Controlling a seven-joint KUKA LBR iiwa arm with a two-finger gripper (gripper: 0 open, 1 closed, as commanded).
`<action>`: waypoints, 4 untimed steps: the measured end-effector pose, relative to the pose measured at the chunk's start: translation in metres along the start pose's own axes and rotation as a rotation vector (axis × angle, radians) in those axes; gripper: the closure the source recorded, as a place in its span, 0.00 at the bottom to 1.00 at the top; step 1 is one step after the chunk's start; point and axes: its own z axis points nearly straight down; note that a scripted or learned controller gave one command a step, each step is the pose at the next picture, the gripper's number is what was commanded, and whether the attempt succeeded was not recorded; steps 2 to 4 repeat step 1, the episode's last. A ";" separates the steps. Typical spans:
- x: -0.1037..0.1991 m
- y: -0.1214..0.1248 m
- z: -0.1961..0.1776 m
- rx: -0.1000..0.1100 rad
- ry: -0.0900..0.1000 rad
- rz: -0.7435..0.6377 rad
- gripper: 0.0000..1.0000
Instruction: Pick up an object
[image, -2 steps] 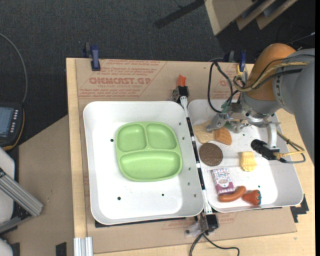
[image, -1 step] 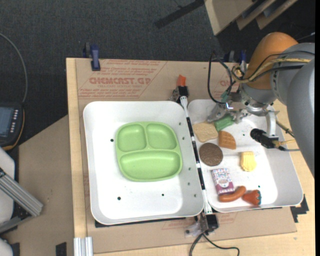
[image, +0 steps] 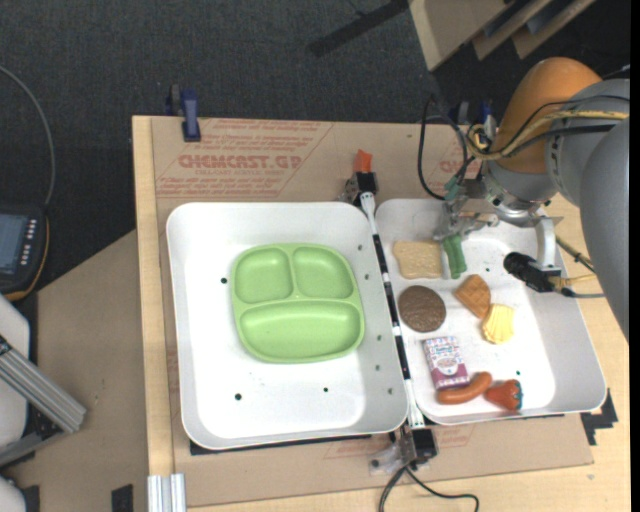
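From the camera view, you see the arm (image: 560, 130) reaching in at the upper right, its far side cut off by the frame edge. Its gripper (image: 452, 240) hangs over the back of the right bin (image: 585, 350), and you cannot tell how the fingers stand: they blur into a green stick-like piece (image: 456, 255) just beside the slice of bread (image: 418, 259).

In the right bin you also find a brown round patty (image: 422, 308), an orange-brown nugget (image: 474, 295), a yellow ridged piece (image: 498, 323), a small pink packet (image: 444, 360) whose print is too small to read, a sausage (image: 464, 388) and a red piece (image: 505, 395) touching its end.

The left bin (image: 200, 300) holds a green divided plate (image: 297, 302).

On the tabletop (image: 250, 160) behind it, red print reads "CHEMCAST", the rest unclear.
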 end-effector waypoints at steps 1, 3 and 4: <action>0.058 -0.045 -0.093 0.006 0.004 -0.003 1.00; 0.058 -0.045 -0.093 0.006 0.004 -0.003 1.00; 0.058 -0.045 -0.093 0.006 0.004 -0.003 1.00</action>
